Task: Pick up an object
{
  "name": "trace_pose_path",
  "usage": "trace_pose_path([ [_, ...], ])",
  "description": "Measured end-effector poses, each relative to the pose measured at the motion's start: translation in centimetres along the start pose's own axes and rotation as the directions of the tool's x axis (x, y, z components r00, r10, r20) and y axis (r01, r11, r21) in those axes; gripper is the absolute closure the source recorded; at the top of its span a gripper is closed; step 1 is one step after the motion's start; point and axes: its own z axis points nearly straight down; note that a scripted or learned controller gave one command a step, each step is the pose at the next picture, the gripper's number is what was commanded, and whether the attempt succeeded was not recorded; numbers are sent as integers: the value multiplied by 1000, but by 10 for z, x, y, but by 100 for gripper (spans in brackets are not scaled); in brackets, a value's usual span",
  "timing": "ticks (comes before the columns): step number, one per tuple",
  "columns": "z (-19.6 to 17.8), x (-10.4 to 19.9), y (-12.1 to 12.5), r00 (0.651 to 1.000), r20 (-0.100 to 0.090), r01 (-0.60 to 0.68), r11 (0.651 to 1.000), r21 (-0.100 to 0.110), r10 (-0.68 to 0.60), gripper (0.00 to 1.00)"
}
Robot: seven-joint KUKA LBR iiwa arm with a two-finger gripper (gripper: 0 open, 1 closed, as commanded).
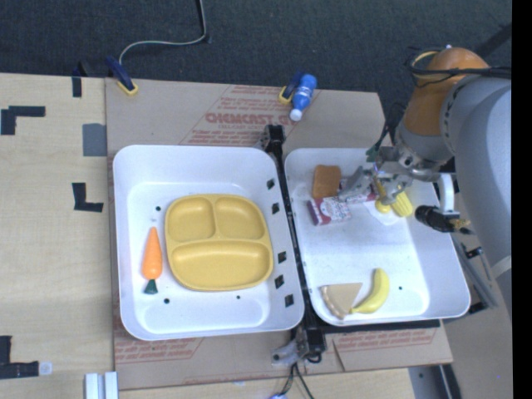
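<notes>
My tabletop (50,223) is pale wood under cardboard, beside dark carpet. Two white bins (133,173): one carrot (151,256), one yellow divided plate (218,241); one banana (372,293) lies right. My pincer (376,183) hovers there, grip unclear.

This was a robotics lab or test bench rather than a home. 2 shallow white bins (133,306) sat side by side on a cardboard sheet (241,115) printed with a brand name, over a pale wooden bench (50,248) marked with black tape pieces. Spring clamps (121,75) held the cardboard, a loose cable (198,15) crossed dark carpet, and toy food such as a plastic carrot (151,258) lay in the bins.
</notes>
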Motion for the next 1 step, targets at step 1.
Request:
trace_pose_path([
  [1, 5, 12, 11, 1000, 14, 19, 997, -69, -18, 0],
])
